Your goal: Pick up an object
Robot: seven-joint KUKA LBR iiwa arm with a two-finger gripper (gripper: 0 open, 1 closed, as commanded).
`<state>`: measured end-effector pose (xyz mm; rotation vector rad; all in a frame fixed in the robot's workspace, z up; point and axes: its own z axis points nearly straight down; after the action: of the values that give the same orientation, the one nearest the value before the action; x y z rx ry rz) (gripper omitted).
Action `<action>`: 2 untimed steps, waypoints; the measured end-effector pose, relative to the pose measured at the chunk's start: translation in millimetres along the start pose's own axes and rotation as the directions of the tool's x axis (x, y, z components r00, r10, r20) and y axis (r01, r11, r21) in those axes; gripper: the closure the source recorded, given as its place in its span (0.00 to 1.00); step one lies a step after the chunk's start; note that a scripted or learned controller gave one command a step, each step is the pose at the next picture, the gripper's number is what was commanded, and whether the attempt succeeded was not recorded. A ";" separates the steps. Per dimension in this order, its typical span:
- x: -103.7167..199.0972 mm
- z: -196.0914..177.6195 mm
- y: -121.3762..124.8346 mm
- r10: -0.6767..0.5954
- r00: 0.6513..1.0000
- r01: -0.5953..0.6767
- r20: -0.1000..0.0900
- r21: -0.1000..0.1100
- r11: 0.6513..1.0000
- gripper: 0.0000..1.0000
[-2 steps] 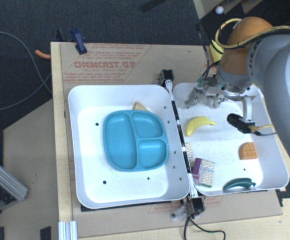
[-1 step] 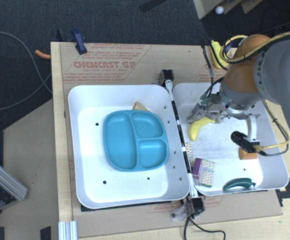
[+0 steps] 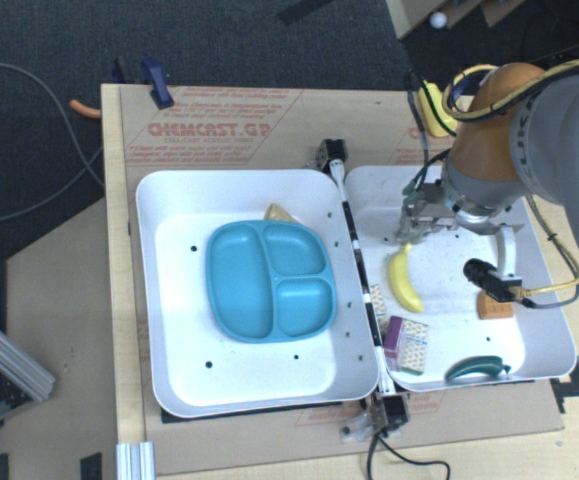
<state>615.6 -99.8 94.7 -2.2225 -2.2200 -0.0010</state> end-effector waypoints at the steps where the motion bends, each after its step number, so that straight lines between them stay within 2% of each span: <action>1: -9.9 9.3 -55.2 0.000 1.000 0.000 0.001 -0.002 1.000 1.00; 2: -9.3 10.2 -55.9 -0.001 1.000 0.001 0.000 0.000 1.000 0.00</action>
<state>559.7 -109.1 84.5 -2.2218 -2.2205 -0.0004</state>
